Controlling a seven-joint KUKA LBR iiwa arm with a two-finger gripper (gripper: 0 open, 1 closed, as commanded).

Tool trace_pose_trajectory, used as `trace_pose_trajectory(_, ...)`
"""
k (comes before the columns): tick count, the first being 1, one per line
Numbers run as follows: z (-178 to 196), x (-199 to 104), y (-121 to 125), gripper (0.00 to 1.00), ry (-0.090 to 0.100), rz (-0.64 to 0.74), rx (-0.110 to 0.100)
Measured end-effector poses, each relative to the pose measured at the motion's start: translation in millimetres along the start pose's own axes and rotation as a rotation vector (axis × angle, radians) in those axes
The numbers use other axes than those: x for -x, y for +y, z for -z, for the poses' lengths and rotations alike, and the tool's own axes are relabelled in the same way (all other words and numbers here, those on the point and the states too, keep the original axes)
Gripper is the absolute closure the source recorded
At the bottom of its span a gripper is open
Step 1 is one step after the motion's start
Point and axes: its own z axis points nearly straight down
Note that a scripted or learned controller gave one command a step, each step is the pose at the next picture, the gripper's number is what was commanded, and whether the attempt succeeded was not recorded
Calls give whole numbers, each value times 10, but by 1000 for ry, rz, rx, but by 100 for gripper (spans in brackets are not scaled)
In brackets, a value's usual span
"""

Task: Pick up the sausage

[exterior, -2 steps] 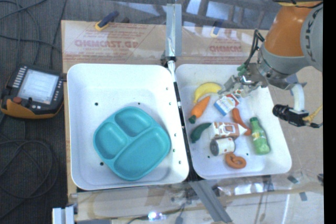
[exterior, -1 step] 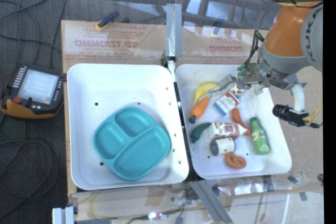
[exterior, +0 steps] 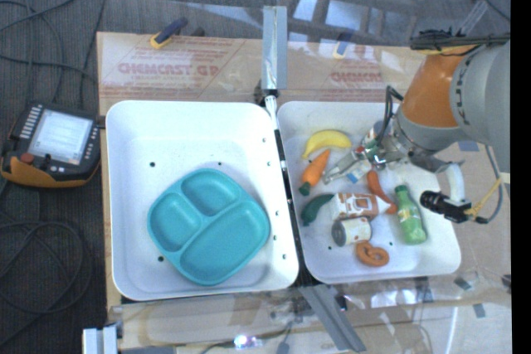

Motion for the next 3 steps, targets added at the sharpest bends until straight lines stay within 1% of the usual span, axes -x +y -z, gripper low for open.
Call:
trace_pose_trajectory(1,70,-6,1,100,2,0,-2)
trace_pose_trajectory(2,1073,-538,-54,100,0,142,1)
trace_pose_trajectory(3,1074,-535,-56,0,0,142,1)
